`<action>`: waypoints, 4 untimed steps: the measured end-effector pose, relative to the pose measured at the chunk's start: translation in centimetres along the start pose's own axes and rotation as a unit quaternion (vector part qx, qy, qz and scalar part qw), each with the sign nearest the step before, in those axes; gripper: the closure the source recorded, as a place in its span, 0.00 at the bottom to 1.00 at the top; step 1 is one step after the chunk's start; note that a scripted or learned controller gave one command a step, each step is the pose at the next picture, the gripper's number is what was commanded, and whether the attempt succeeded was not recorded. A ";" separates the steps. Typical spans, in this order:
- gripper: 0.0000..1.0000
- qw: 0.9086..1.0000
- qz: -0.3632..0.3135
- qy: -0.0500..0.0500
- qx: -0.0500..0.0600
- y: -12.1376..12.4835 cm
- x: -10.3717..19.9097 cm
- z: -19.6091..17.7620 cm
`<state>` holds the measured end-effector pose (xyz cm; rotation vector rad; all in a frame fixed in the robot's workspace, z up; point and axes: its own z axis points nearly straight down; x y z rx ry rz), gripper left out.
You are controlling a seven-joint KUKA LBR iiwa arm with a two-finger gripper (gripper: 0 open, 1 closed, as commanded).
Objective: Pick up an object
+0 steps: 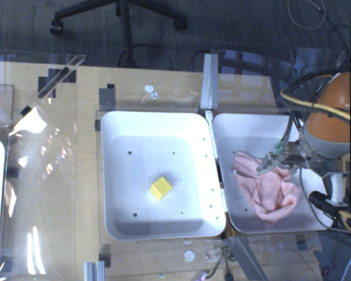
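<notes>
A crumpled pink cloth (267, 189) lies in the right bin (247, 131), spread from its middle towards the front. My gripper (272, 162) reaches in from the right and sits low over the cloth's upper edge, seemingly touching it. A small yellow block (161, 188) rests on the floor of the left bin (137, 131), near its middle, far from the gripper.
A metal divider post (208, 82) stands behind the seam between the two bins. The arm's orange band (332, 110) and cables (307, 90) hang over the right bin's far right side. A chair base (123, 16) stands on the carpet beyond the bench.
</notes>
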<state>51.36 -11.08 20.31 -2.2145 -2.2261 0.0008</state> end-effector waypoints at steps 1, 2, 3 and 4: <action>0.00 0.993 -0.118 0.000 0.000 -1.9 -2.8 -0.5; 0.00 1.000 0.004 -0.001 -0.001 -2.7 -7.3 -1.7; 0.00 0.982 -0.190 -0.005 -0.009 -0.2 -2.8 11.0; 1.00 0.981 -0.191 -0.007 -0.013 0.0 -2.7 9.8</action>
